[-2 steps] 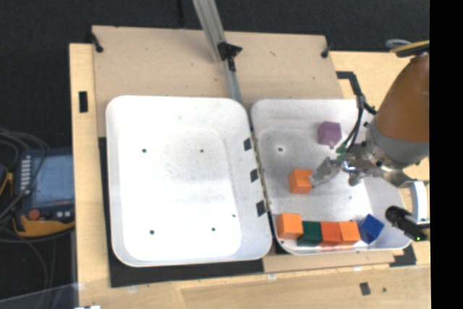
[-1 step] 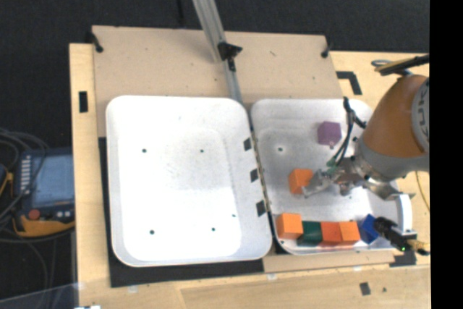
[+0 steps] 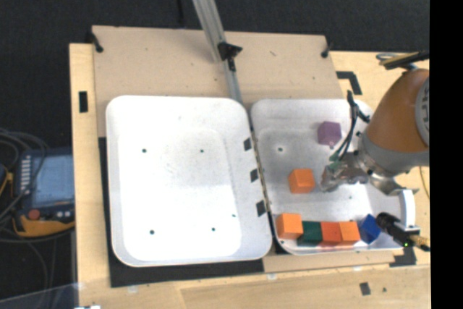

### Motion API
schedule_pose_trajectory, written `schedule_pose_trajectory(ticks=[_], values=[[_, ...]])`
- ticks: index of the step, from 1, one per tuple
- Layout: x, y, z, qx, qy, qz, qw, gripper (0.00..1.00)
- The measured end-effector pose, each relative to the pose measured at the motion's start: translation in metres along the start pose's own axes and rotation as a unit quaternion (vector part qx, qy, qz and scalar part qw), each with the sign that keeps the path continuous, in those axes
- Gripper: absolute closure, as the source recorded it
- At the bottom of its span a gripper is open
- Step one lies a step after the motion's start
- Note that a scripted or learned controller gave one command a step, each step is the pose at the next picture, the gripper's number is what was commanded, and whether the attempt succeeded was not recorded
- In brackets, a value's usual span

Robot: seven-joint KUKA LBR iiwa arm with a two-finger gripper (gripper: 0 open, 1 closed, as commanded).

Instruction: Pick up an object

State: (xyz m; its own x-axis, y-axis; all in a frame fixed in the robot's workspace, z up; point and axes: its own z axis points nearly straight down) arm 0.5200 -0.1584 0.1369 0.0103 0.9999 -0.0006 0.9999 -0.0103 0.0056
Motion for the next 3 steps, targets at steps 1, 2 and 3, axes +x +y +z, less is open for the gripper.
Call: schedule_pose_trajectory(ticks=[1, 2, 3], values=[[0.006, -0.005, -0.053, 0.0, 0.0, -0.008, 1.0, 1.0], [0.011, 0.005, -0.105, -0.001, -0.001, -0.007, 1.0, 1.0], [0.01, 0.007, -0.159, -0.001, -0.001, -0.008, 1.0, 1.0]])
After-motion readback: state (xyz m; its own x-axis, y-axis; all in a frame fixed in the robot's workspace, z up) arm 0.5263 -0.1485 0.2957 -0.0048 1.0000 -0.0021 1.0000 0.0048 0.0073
